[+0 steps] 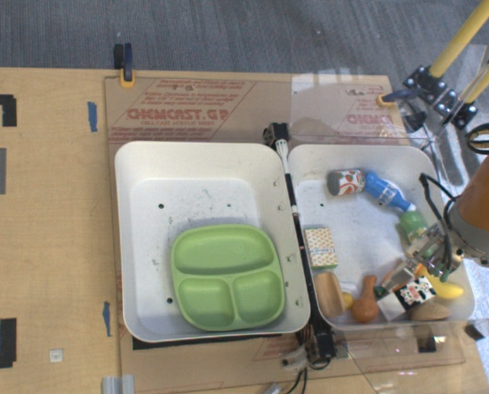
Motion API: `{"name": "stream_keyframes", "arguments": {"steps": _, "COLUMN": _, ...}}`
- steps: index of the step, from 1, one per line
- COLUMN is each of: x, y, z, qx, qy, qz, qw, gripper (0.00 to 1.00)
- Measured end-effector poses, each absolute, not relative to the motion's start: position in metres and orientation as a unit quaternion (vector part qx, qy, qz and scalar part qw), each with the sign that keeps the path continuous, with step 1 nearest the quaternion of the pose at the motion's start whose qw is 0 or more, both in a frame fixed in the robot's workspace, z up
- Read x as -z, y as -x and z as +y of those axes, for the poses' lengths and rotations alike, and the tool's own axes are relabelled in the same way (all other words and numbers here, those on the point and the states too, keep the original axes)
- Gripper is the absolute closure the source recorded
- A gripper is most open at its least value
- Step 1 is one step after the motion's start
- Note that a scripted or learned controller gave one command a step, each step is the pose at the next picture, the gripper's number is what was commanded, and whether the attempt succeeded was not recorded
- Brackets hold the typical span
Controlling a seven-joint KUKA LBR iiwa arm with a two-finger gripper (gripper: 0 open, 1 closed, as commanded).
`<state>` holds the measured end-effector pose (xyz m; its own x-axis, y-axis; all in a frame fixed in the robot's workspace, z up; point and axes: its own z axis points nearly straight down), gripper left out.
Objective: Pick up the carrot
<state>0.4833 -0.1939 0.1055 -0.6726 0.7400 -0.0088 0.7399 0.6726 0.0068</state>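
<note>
Clutter crowds the right bin's near corner; I judge the carrot to be the orange piece there. Gripper hovers beside it — jaw state unreadable. I descend vertically, avoiding neighbours.

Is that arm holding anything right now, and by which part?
Cannot be told. The gripper is low in the right bin among cluttered toys, and no carrot can be made out in its grasp.

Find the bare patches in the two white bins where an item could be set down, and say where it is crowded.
Left white bin: bare floor behind the green sectioned plastic tray. Right white bin: a bare patch mid-floor, bordered by the blue bottle, the patterned square block and the tool. Crowded: its near right corner, around the orange carrot-shaped piece.
</note>
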Motion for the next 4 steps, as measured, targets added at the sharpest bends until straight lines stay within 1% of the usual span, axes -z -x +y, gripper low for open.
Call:
{"name": "stream_keyframes", "arguments": {"steps": 1, "x": -0.118, "y": -0.487, "z": -0.19, "qx": -0.004, "qy": -0.402, "qz": 0.916, "qw": 0.008, "gripper": 1.0}}
{"name": "stream_keyframes", "arguments": {"steps": 2, "x": -0.128, "y": -0.489, "z": -0.19, "qx": -0.0045, "qy": -0.402, "qz": 0.916, "qw": 0.013, "gripper": 1.0}}
{"name": "stream_keyframes", "arguments": {"steps": 3, "x": -0.091, "y": -0.486, "z": -0.195, "qx": -0.0032, "qy": -0.38, "qz": 0.925, "qw": 0.008, "gripper": 1.0}}
{"name": "stream_keyframes", "arguments": {"steps": 4, "x": -0.183, "y": -0.484, "z": -0.142, "qx": -0.0018, "qy": -0.352, "qz": 0.936, "qw": 0.008, "gripper": 1.0}}
